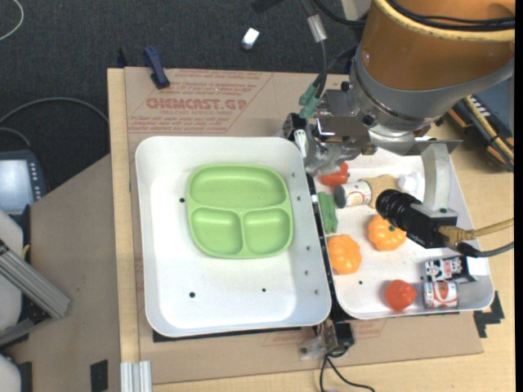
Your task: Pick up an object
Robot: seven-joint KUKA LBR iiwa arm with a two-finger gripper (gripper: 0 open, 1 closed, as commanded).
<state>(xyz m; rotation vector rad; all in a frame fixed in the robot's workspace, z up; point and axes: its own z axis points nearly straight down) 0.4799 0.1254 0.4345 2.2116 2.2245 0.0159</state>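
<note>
Bench seen from above. The grey arm with its orange band is reaching in from the right and hanging over the far end of the right bin (369, 299). The gripper (330, 155) is sitting low at that bin's far left corner, just above a small red piece (334, 175); whether it is open or closed cannot be told, and nothing is showing in its hold.

The loose objects are all lying in the right bin. A green piece (328, 211) is lying along the left wall, just beside a small labelled jar (357, 194). An orange pepper (344, 254) is resting near the left wall, with a second orange pepper (384, 234) close to its right. A red tomato (399, 294) is lying at the near end, touching a red-and-white can (444, 295); a black-and-white packet (446, 269) is lying just behind the can.

The left bin (154, 219) is holding a green divided plate (238, 211), lying flat. Both bins are resting on a printed cardboard sheet (204, 96).
</note>
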